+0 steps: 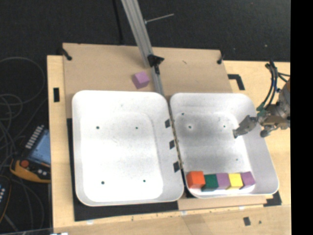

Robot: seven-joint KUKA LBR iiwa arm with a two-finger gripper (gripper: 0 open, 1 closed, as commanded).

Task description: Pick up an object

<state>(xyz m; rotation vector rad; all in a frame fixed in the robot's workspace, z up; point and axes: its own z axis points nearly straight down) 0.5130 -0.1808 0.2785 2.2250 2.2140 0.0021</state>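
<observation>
Blocks [221, 180] lie well below pincer [254, 128].

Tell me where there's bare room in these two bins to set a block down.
The left bin is bare floor from wall to wall. In the right bin, the middle and far part are bare, between the divider and the gripper at its right edge. Its near edge is crowded: orange block, green, purple, yellow, purple.
</observation>
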